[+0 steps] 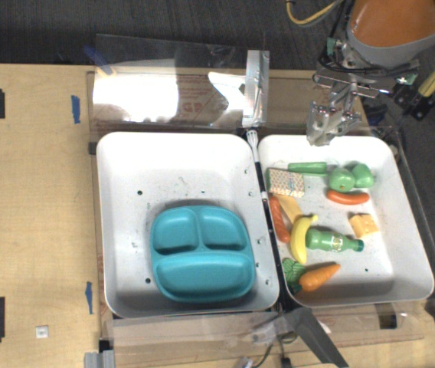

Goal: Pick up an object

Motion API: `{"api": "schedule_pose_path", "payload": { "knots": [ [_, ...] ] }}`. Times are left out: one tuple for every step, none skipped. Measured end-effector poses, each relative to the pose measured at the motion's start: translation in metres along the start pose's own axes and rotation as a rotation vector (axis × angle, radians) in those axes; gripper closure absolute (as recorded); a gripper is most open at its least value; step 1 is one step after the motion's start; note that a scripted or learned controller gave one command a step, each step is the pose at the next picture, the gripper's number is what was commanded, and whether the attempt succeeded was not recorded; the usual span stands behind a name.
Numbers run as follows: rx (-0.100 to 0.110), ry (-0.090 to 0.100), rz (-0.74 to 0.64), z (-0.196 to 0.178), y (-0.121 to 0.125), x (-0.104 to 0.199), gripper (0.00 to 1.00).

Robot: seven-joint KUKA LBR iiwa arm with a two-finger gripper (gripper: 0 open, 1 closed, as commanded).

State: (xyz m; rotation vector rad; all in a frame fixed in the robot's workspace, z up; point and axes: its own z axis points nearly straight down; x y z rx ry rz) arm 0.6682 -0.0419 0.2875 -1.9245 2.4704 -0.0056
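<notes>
The right bin (409, 228) holds several toy foods. Along the back lie a long green vegetable (307, 168), a green pepper (351, 177) and a red-orange chili (348, 198). A patterned card (285, 182) and an orange sausage shape (279, 218) lie on the left side. A yellow banana (302, 238) touches a green bottle (333, 241) in the middle, with an orange cheese wedge (364, 225) to the right. A carrot (318, 276) and a green leafy piece (292, 269) rest at the front. My gripper (325, 129) hangs over the bin's back rim, apart from all of them.
The left bin (125, 167) holds a teal divided plate (202, 253). A clear plastic sheet and a metal bar (256, 87) lie behind the bins. Cardboard covers the bench on the left. Yellow cables hang by the arm at the top right.
</notes>
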Motion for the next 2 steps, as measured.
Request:
{"api": "schedule_pose_path", "payload": {
  "knots": [
    [0.0, 0.001, -0.035, -0.026, -0.005, 0.02, 1.0],
    [-0.009, 0.001, -0.082, 0.002, -0.001, 0.009, 1.0]
  ]
}}
